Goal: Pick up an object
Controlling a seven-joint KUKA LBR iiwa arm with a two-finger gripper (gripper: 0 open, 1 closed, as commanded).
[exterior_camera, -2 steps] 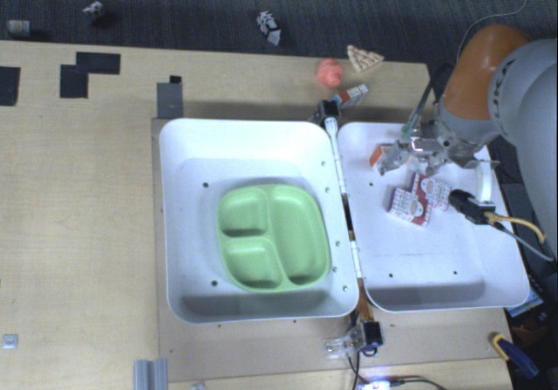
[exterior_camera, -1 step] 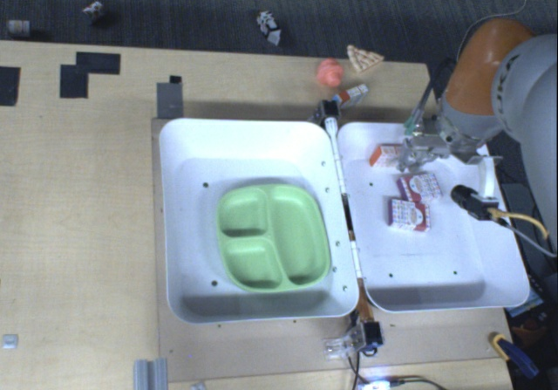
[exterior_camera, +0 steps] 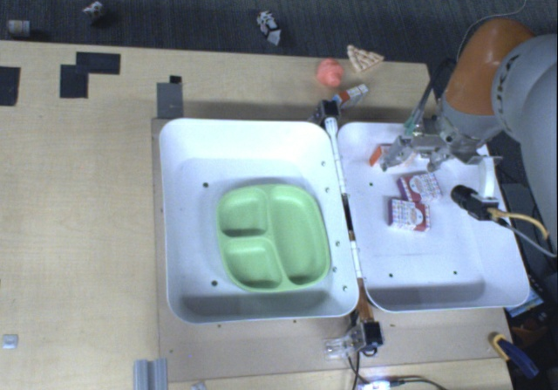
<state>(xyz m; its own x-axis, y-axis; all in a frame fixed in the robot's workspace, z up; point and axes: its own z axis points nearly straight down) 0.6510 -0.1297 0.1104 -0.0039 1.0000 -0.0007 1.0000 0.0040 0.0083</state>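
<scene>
While poised low over the right bin point(exterior_camera: 488, 288), gripper point(exterior_camera: 417, 151) sits just above the red-and-white packet point(exterior_camera: 411, 213), likely lined up for a descent. Green divided tray point(exterior_camera: 272, 236) resting in the left bin point(exterior_camera: 187, 161), well apart.

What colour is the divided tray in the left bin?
Light green: the divided tray, seen in the camera view.
</scene>
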